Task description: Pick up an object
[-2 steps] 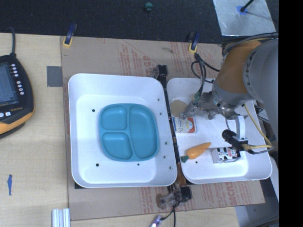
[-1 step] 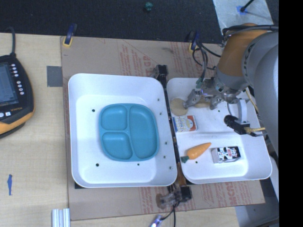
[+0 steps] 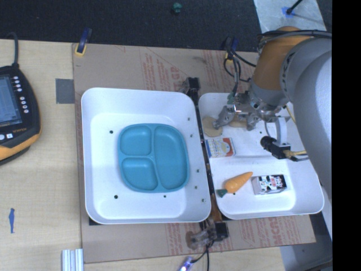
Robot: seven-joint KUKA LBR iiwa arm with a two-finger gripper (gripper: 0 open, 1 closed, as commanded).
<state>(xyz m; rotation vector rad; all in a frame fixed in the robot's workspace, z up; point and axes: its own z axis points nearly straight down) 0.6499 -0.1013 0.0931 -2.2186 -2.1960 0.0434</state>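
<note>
Just below the claw (image 3: 243, 116) lies a small card (image 3: 219, 147).

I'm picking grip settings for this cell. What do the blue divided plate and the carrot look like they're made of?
Blue divided plate: probably molded plastic, matte, with an even colour and soft rounded ridges. Carrot: likely a plastic or rubber toy, with smooth uniform orange and a green stub; which one is unclear.
</note>
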